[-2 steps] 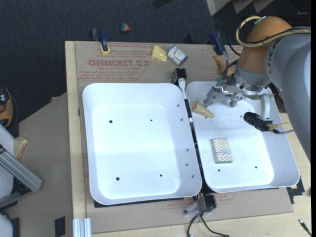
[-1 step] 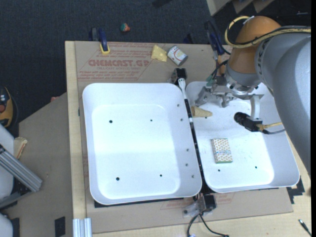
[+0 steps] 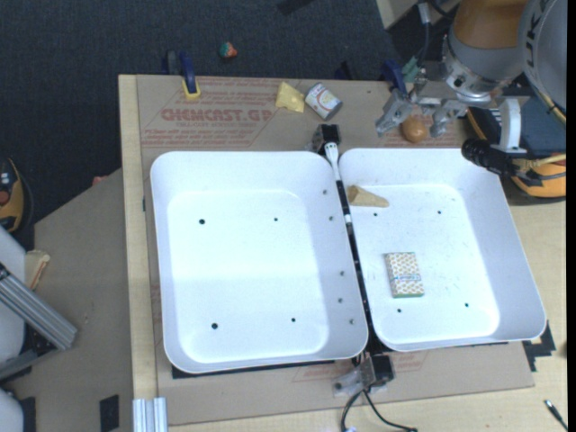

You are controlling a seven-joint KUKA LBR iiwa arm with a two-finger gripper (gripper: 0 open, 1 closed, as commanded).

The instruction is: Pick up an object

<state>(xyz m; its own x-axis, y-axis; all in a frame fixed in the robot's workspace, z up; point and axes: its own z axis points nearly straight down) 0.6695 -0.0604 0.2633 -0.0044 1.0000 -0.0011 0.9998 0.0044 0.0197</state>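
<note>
We see two shallow white bins side by side on the tabletop (image 3: pixel 225 106), both of smooth plastic with rounded corners and small dark dots on their floors. The left bin (image 3: pixel 162 241) has four such dots; the right bin (image 3: pixel 513 241) is dusted with fine specks. Two things lie in the right bin: a small flat rectangular packet (image 3: pixel 404 274) with a speckled printed face, near the middle of the floor, and a tan wedge-shaped piece (image 3: pixel 366 197) at the far left corner, just beside the seam between the bins.

The gripper (image 3: pixel 416 115) hangs beyond the far rim of the right bin, its two metal fingers (image 3: pixel 391 115) spread apart, with a small rounded brown object (image 3: pixel 414 130) (smooth, something like a nut) sitting between them; we cannot tell whether either finger touches it. Above the wrist the arm's orange band (image 3: pixel 490 21) is broad and glossy.

On the brown printed cardboard behind the bins lie a yellow wedge (image 3: pixel 290 97) and a small white box (image 3: pixel 323 101), touching or nearly so. Two blue clamps (image 3: pixel 188 75) grip the far edge of the board
</note>
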